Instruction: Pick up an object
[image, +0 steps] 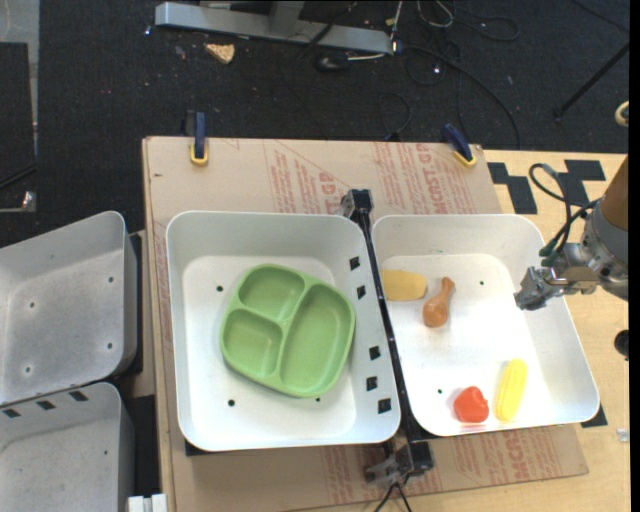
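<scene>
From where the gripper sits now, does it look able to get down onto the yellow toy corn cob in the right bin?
Probably yes. The gripper hangs over the right white bin's right edge, and the yellow toy corn cob lies uncovered below it; the red toy tomato sits close beside the cob.

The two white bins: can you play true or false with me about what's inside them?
1. The green plate lies in the left bin. True.
2. The green plate has food piled on it. False: its three sections hold nothing.
3. The corn and the red tomato lie side by side in the right bin. True.
4. The gripper is holding the chicken leg. False: the chicken leg lies on the bin floor, apart from the gripper, which hangs at the right bin's right edge.
5. The yellow potato lies next to the chicken leg. True.
</scene>
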